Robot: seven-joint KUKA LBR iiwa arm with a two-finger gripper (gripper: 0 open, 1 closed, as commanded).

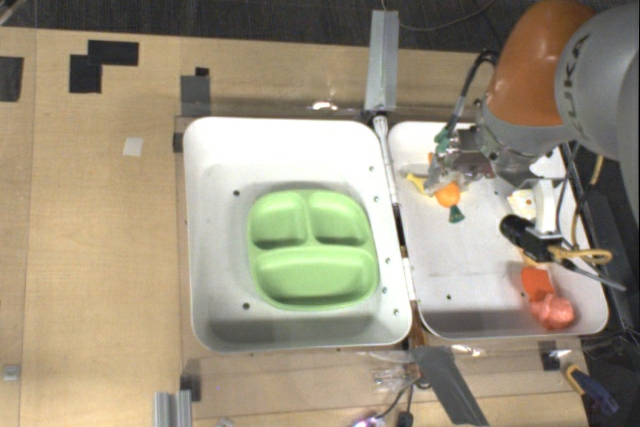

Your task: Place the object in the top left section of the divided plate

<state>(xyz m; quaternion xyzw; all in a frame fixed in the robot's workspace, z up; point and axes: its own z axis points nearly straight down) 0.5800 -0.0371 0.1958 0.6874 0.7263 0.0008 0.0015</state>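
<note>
- Left of centre in the frame, a white left bin (pixel 200 215) sits on the counter (pixel 90 245) and holds a green divided plate (pixel 312 247) near its middle.
- Two small sections lie along the plate's upper side and one wide section along its lower side; its upper-left section (pixel 278 215) has nothing in it.
- Right of centre, the right bin (pixel 470 265) touches the left one along a shared edge.
- At the upper part of the right bin, the gripper (pixel 450 173) hangs from the grey arm (pixel 590 75).
- Whether the gripper is apart or together cannot be told.
- A small orange object (pixel 447 196) with a green tip (pixel 456 213) lies just under the gripper, well apart from the plate.
- At the right bin's lower right corner, a red block (pixel 538 280) touches a pink lump (pixel 555 313).
</note>
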